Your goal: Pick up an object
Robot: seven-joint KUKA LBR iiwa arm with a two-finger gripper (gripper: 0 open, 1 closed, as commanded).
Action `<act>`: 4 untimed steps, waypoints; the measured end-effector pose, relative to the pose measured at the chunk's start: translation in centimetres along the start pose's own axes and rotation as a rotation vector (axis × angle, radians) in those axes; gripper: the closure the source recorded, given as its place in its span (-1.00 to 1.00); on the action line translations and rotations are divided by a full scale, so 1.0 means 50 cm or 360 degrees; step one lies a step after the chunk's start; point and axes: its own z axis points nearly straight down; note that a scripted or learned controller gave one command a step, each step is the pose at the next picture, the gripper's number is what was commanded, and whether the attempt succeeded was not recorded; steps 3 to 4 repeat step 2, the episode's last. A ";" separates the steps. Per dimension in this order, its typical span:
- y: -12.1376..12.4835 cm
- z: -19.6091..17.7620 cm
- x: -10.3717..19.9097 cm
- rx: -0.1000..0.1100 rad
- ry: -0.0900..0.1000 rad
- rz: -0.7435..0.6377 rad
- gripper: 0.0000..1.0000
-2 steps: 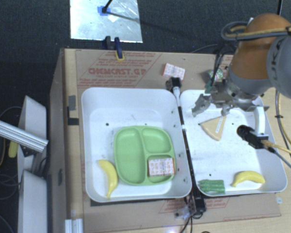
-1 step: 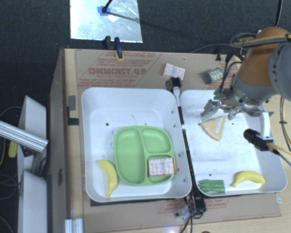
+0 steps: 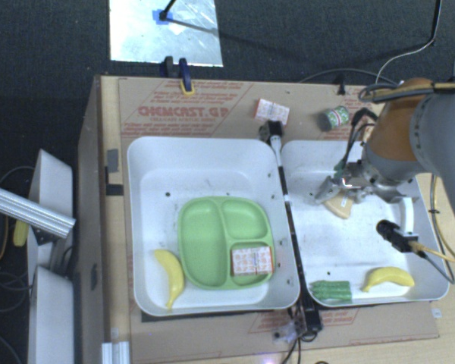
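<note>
In the right bin, my gripper is low over the upper middle of the floor. A small tan wedge-shaped object lies directly under and just in front of it, partly covered by the gripper. A yellow banana lies near the front right corner of this bin, and a green ribbed object rests against the front wall. The left bin holds a green divided plate, with a small red-patterned box in its front right compartment. A second banana lies beside the plate at the front left.
On the cardboard behind the bins sit a small green can and a small red-and-white packet. A black divider runs between the two bins. The grey arm with its orange band reaches in over the right bin's far right side.
</note>
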 end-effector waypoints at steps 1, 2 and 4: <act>0.002 -0.022 0.000 -0.0003 0.0000 -0.0003 1.00; -0.008 -0.204 0.140 -0.0007 0.0002 -0.0006 1.00; -0.008 -0.204 0.140 -0.0007 0.0002 -0.0006 1.00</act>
